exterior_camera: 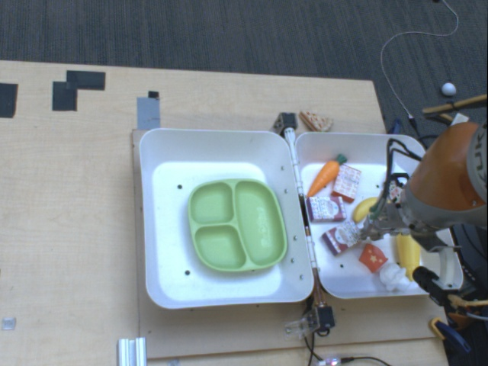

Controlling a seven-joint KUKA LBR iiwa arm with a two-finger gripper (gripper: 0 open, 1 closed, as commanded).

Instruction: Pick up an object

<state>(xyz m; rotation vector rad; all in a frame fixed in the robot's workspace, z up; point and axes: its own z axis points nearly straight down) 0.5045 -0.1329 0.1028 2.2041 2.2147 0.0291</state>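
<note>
The arm reaches in from the right of the frame over the right bin. Its jaws sit low among the bin's items at centre right; whether they are released or clenched I cannot tell. Beside them lie a dark red packet, a red packet and a banana, with a carrot further up. A yellow item lies at lower right. The left bin on the tabletop holds a green divided plate.
</note>
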